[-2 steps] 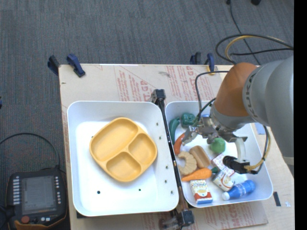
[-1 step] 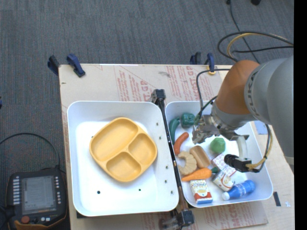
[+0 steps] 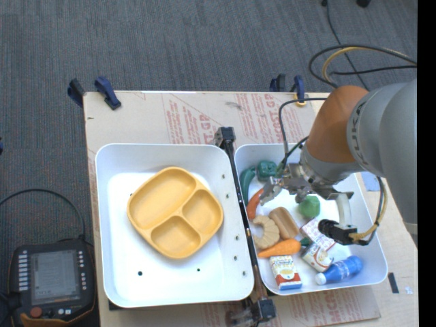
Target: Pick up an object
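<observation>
Gripper (image 3: 298,188) of the grey-and-orange arm (image 3: 354,131) hangs low over the middle of the right bin (image 3: 378,261), its metal parts spread above a crowd of small toy foods; from this slanted view it is not possible to tell whether its fingers are apart or closed, and nothing can be seen between them. Just beside the gripper, on its lower right, lies a small green ball (image 3: 310,205), partly hidden by the mechanism. Below it rest a tan wooden piece (image 3: 284,221) and a ridged beige pastry (image 3: 266,233), touching each other, with an orange carrot (image 3: 279,248) lying across the bin floor just under them. A teal object (image 3: 250,177) sits against the bin's left wall, and a thin orange-red piece (image 3: 255,201) slants beside it, near the gripper's left side. Toward the bin's near edge stand a small red-and-white carton (image 3: 287,272), a white packet with red print (image 3: 318,249) and a blue-and-white bottle (image 3: 340,270) lying on its side. A black cable end (image 3: 335,229) loops down from the wrist over the packet. In the left bin (image 3: 112,278), well apart from the arm, a yellow divided plate (image 3: 175,212) lies flat. Blue clamps (image 3: 106,91) grip the bench's far edge, and a handheld control pendant (image 3: 48,279) rests on the carpet at lower left.
</observation>
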Robot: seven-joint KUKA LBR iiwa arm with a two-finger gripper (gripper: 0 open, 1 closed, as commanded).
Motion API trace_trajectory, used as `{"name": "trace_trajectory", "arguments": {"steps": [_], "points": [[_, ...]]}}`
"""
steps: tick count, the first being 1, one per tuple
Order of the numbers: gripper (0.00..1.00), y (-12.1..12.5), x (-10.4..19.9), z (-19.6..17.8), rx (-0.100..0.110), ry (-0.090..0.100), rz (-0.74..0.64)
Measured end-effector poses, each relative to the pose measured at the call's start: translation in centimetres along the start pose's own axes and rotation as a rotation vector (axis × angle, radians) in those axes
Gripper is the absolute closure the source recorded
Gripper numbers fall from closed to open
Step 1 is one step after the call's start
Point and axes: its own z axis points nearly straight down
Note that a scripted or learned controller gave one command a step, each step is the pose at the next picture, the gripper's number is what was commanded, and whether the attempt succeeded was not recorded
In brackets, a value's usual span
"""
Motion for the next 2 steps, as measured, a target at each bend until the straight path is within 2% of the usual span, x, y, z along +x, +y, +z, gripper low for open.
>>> {"name": "trace_trajectory", "arguments": {"steps": [1,2], "points": [[1.0,0.06,0.02,-1.03,0.0,0.001,0.0],[0.0,0.03,0.02,-0.98,0.001,0.001,0.001]]}}
